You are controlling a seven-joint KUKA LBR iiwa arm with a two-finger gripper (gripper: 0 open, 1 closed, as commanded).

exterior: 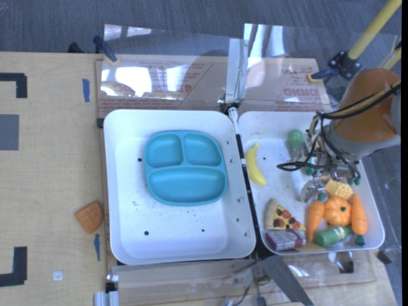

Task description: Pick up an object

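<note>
Wood bench w/ two white bins: left bin [121,171] has a blue tray [185,167], right bin [271,123] holds the toys. Gripper [317,187] is low over the corn [338,188] and carrots [315,217]; can't tell its grip state. Nothing visibly lifted yet, so the pick's still to do. Banana [255,164] lies apart, untouched.

Toys crowded the right bin's [376,234] near corner around the corn cob [338,188], while open floor lay between banana [255,164] and pizza slice [284,217].

The grey arm [366,116] reaches in from the right, wrist angled downward.
</note>
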